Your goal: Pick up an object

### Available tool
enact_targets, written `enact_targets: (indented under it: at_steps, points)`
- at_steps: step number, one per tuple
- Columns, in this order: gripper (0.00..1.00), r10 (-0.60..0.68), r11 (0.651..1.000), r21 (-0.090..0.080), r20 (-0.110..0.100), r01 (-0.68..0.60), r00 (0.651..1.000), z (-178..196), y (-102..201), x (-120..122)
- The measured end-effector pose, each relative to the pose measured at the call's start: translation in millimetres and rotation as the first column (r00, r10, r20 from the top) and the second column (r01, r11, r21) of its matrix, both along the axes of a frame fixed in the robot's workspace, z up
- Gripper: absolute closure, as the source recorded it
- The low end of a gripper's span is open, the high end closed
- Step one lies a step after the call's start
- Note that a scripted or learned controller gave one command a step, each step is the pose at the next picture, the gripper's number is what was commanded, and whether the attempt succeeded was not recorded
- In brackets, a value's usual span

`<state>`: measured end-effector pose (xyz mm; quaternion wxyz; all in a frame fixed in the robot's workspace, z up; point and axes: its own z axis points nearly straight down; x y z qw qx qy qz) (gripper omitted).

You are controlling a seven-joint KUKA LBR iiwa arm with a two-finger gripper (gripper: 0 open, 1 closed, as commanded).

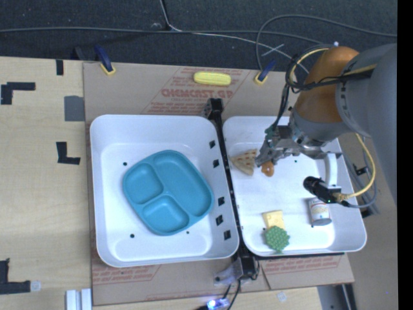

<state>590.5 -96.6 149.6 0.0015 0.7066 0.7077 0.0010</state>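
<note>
While my arm [332,92] reached in from the right, my hand [271,154] sat low over the upper left part of the right bin [293,196], close to the wall shared with the left bin [110,147]. I couldn't tell whether the hand was released or clenched, too dark and small at that angle. A small orange piece [267,169] lay on the bin floor right at the hand's lower edge, touching or nearly so; couldn't tell if it was grasped. Just left of it lay a tan wedge [244,163], flat, near the shared wall. Lower in the same bin were a yellow block [273,219] and a green bumpy lump [277,238], the lump just below the block and about touching it. A small grey can-like thing [318,213] stood to their right, well apart from the hand. The left bin held a blue divided plate [168,191], three compartments, set at a slant. Both bins rested on a cardboard sheet [181,95] on the desk [39,173]. A yellow oblong thing [211,78] lay on the cardboard above the bins, outside both.
</note>
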Motion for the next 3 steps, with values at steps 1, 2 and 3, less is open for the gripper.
enact_targets:
  at_steps: [1,2,3]
  points:
    - [1.0,0.0,1.0,0.0,0.001,0.0,1.0,53,0,1]
    - [1.0,0.005,1.0,0.003,-0.005,-0.005,1.0,54,60,-7]
    - [1.0,0.005,1.0,0.002,-0.004,-0.005,1.0,60,106,1]
